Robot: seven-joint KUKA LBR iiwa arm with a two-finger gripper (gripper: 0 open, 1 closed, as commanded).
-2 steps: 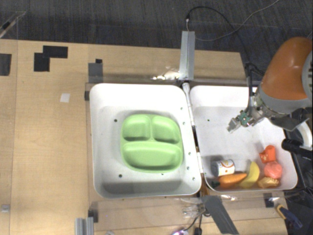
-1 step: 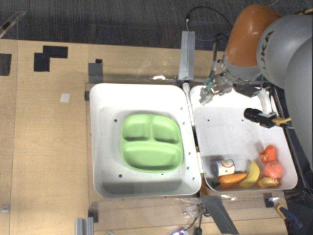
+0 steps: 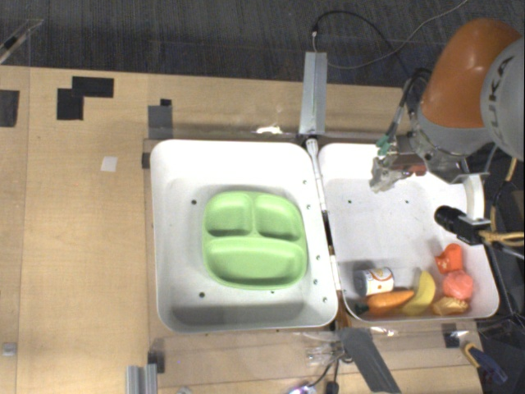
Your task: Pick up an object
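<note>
1. We see the gripper (image 3: 385,173) over the right bin's (image 3: 394,220) far edge; we cannot tell its state.
2. Toys cluster at the near edge: can (image 3: 376,281), carrot (image 3: 390,300), banana (image 3: 422,292).
3. They lie well apart from it, toward us; the carrot's long axis runs left-right.

At the upper right of the frame, the arm (image 3: 484,89) shows a large rounded orange shell, smooth and glossy, joined to a pale grey casing that bears dark lettering, cut off by the frame edge. Below the orange dome sits a darker grey wrist section. From it, thin dark cables run along the left side toward the gripper (image 3: 387,173), a small metallic assembly of grey and silver parts with a tiny green spot and a reddish spot near its top. The gripper's details are blurred.
</note>
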